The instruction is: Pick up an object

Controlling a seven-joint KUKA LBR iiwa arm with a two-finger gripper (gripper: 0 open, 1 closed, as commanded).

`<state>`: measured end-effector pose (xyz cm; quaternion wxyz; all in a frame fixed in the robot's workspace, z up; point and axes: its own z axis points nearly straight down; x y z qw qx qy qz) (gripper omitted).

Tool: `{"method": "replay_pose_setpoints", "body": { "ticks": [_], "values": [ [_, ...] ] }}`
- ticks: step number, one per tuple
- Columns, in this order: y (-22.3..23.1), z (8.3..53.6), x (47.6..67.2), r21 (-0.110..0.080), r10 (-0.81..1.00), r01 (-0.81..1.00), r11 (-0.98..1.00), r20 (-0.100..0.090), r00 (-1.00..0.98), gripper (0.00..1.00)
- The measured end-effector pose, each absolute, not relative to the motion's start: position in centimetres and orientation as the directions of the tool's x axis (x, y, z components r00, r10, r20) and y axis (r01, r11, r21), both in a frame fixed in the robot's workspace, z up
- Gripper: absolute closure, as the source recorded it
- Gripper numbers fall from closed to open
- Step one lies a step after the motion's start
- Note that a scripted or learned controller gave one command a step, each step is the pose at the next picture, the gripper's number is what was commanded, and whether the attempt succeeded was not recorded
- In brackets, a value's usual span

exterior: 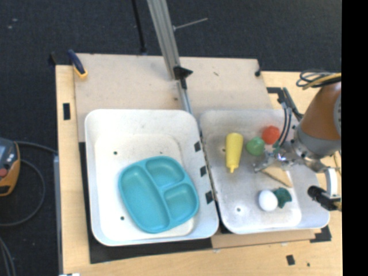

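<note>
The grey arm's jaws [275, 161] sit low in the right white bin [241, 220], their spread too blurred to tell. A green ball [255, 146] lies at their ten o'clock, a tan wedge [280, 176], partly hidden, just beside them at five

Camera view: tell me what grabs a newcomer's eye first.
The blue divided plate lies alone in the left bin. In the right bin, a yellow bottle, green ball, red ball and white ball crowd near the gripper, reaching in from the right.
</note>
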<state>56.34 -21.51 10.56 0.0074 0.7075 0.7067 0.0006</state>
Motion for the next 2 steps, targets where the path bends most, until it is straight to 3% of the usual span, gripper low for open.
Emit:
{"method": "replay_pose_setpoints", "body": {
  "ticks": [1,2],
  "values": [
    [-21.7,12.2,56.7,0.025,1.0,1.0,-0.004,-0.012,0.004,1.0],
    [-22.7,17.3,57.3,0.004,1.0,1.0,0.002,-0.003,-0.002,1.0]
  ]
}}
